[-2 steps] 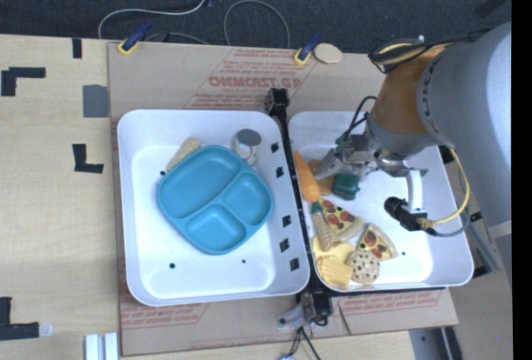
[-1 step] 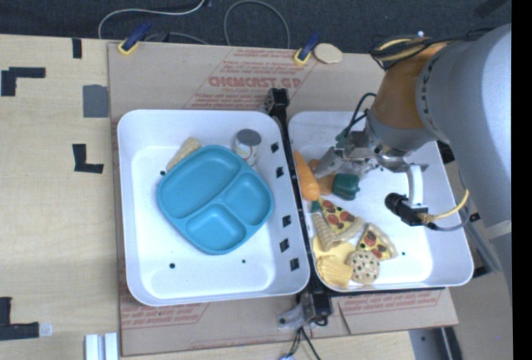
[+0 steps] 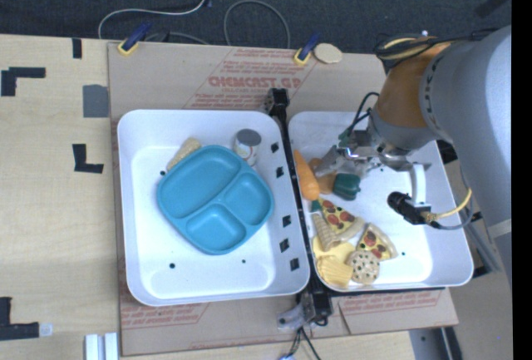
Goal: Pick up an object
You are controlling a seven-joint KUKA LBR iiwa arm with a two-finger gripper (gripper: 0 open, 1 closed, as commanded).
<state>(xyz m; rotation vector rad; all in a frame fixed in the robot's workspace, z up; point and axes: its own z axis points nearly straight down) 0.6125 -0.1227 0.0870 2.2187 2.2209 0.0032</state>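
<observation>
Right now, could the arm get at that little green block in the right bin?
Probably yes. The end effector hangs just above the green block in the right bin, and nothing lies on top of it. The orange piece beside it stands close, which might crowd the approach.

In the left bin (image 3: 137, 209) the blue tray (image 3: 216, 198) fills the middle, leaving bare floor along the near and left sides. In the right bin (image 3: 449, 263) food pieces (image 3: 349, 238) crowd the left half (pizza slices, a cookie, a carrot), and the arm (image 3: 416, 96) overhangs the far part. Its near right corner lies open.
</observation>
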